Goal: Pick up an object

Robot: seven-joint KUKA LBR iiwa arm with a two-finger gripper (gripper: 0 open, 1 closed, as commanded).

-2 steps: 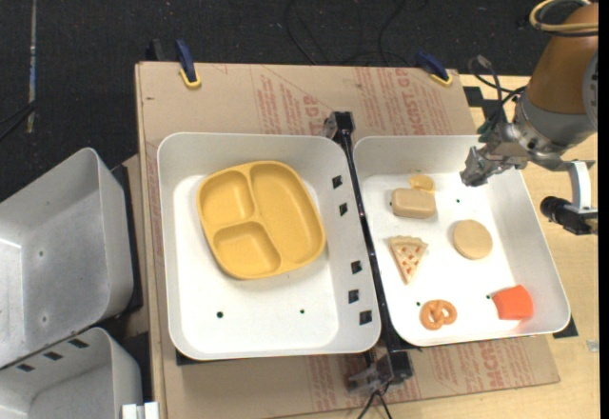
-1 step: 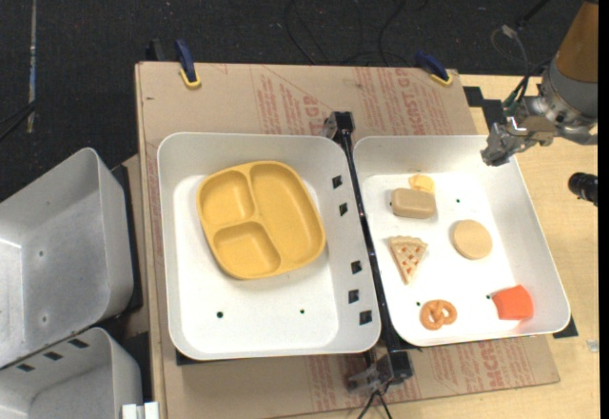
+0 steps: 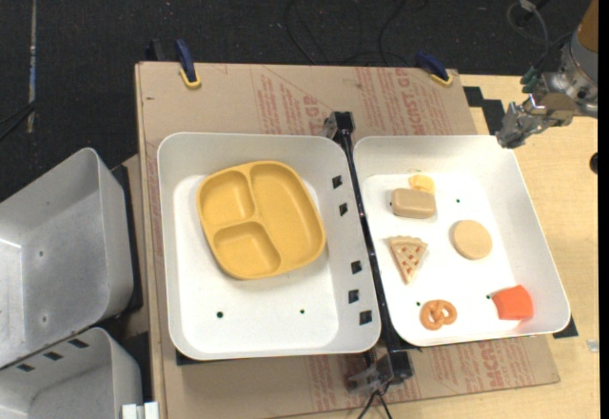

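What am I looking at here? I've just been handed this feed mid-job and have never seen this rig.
One fixed camera looks down at a slant on a bench with two shallow white bins. The left bin holds a yellow divided plate. The right bin holds toy foods: a tan bread piece, a round cookie, a pizza slice, a pretzel and an orange block. The robot arm's pincer hangs by the right bin's far corner, above none of the items.

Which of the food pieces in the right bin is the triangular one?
The pizza slice, a tan wedge with red spots, near the bin's middle. The cookie beside it is round, the pretzel knotted, the orange block square.
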